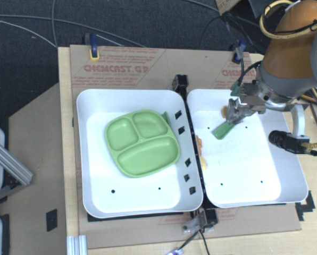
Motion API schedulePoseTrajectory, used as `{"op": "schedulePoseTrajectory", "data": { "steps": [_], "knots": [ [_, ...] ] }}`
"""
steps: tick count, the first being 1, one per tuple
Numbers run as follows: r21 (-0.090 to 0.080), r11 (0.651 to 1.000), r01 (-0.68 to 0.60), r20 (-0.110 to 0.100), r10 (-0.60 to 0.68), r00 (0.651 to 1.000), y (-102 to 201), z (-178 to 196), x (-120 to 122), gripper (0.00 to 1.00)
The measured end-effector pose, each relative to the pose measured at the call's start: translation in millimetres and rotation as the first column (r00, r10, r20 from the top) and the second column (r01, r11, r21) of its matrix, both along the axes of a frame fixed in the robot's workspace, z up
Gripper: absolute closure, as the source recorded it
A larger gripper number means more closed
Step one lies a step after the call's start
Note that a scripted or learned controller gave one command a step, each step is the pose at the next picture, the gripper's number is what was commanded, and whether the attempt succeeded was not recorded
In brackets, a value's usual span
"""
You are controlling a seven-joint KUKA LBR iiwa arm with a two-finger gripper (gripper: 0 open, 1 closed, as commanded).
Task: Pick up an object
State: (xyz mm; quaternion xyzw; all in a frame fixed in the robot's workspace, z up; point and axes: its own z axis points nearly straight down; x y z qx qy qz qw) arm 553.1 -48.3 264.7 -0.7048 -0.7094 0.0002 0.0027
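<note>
My gripper (234, 116) hangs over the far part of the right bin (254, 190), reaching in from the right. A small elongated green piece (222, 130) slants down and to the left from between its fingers, so the gripper is shut on it. The piece's lower end is close to the bin floor; I cannot tell whether it touches. A light green divided plate (142, 142) lies flat in the middle of the left bin (94, 190).
Small orange bits (200, 143) lie against the right bin's left wall by the divider. Black clips (181, 122) line the ridge between the bins. The bench's cardboard base (121, 65) runs behind both bins.
</note>
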Motion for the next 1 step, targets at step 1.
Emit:
{"op": "schedulePoseTrajectory", "data": {
  "steps": [1],
  "knots": [
    [-0.001, 1.0, 0.001, -0.001, -0.001, 1.0, 53.2, -20.6, -9.4, 1.0]
  ]
}}
